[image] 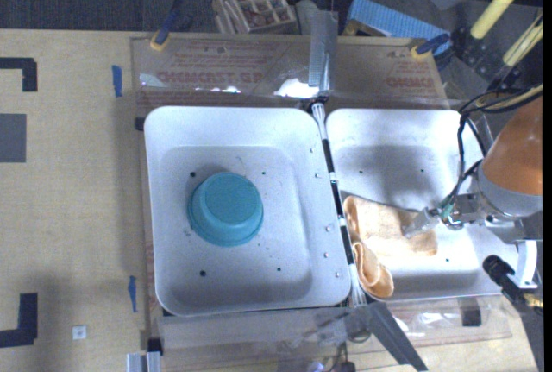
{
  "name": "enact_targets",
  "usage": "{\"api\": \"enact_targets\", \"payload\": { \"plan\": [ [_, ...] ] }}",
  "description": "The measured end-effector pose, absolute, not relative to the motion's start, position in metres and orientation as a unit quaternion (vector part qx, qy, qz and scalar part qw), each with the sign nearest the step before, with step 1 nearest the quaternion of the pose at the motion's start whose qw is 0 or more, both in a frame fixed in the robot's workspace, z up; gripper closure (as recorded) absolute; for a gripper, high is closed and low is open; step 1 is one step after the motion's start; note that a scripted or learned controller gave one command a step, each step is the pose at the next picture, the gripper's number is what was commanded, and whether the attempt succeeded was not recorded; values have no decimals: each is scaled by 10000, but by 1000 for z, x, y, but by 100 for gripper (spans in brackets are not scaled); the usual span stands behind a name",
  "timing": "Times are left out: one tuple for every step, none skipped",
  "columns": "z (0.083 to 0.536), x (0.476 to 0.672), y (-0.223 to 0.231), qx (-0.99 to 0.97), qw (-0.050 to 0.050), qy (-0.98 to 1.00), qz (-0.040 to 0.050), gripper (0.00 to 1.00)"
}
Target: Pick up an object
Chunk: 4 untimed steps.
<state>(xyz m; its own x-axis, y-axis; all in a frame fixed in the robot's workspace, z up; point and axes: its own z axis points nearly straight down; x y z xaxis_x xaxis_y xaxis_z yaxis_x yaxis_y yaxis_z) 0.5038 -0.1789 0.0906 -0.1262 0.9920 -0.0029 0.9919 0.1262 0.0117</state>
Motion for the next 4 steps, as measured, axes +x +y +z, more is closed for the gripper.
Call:
{"api": "enact_targets", "payload": {
  "plan": [
    [102, 505, -179, 6621, 69, 7494, 56, 100],
    [177, 506, -115, 5389, 27, 8424, 7, 100],
    [167, 617, -142, 6248, 21, 7808, 2, 100],
    [288, 617, -162, 5650, 28, 8251, 4, 100]
  ]
}}
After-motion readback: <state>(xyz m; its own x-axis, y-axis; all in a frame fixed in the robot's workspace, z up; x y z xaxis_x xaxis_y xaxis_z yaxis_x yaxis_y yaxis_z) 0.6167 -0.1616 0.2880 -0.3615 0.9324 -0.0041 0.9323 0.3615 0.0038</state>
